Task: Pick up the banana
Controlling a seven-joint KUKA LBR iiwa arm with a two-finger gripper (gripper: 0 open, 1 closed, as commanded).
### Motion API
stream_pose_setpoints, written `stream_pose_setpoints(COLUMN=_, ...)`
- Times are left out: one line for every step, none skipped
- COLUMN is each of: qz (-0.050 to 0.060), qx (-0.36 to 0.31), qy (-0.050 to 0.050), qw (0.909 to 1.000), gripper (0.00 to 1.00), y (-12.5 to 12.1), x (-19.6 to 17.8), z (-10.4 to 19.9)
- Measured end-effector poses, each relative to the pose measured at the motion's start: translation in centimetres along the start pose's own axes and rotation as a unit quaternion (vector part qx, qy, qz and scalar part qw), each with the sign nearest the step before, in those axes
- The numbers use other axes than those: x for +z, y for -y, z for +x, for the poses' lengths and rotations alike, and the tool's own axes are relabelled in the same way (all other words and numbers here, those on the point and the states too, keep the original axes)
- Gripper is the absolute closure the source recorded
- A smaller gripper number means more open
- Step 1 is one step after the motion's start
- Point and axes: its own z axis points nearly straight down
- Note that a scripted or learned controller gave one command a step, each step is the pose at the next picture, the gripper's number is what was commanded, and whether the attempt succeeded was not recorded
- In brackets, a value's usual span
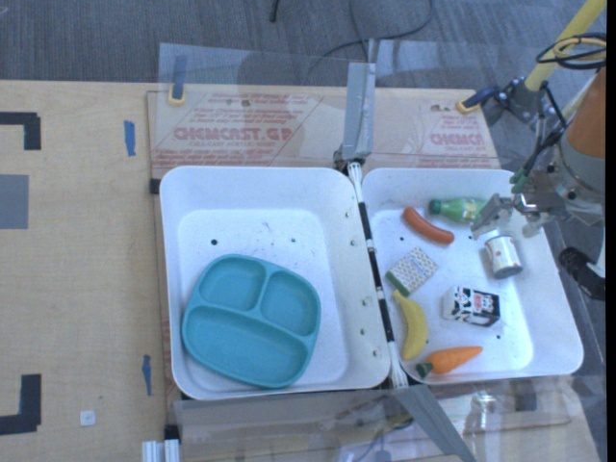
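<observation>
The yellow banana [414, 325] lies in the right bin [549, 354], close to its left wall and pointing toward the front. My gripper [507, 221] hangs over the far right part of that bin, well up and to the right of the banana. Its fingers stand apart with nothing between them. A silver can [501, 255] stands just below the gripper.
Around the banana are an orange carrot [450, 359], a black-and-white carton [472, 305] and a checkered sponge [414, 269]. A red sausage [427, 226] and a green bottle [456, 207] lie at the back. The left bin [192, 200] holds a teal divided plate [252, 320].
</observation>
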Motion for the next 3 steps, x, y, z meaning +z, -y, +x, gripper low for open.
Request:
stream_pose_setpoints(qz=0.0, qx=-0.197, qy=0.0, qw=0.9804, gripper=0.0, y=7.2, x=4.1, z=7.3)
stream_pose_setpoints(qz=0.0, qx=-0.266, qy=0.0, qw=0.964, gripper=0.0, y=6.8, x=4.2, z=14.7)
stream_pose_setpoints(qz=0.001, qx=-0.28, qy=0.0, qw=0.9601, gripper=0.0, y=8.4, x=4.2, z=17.0)
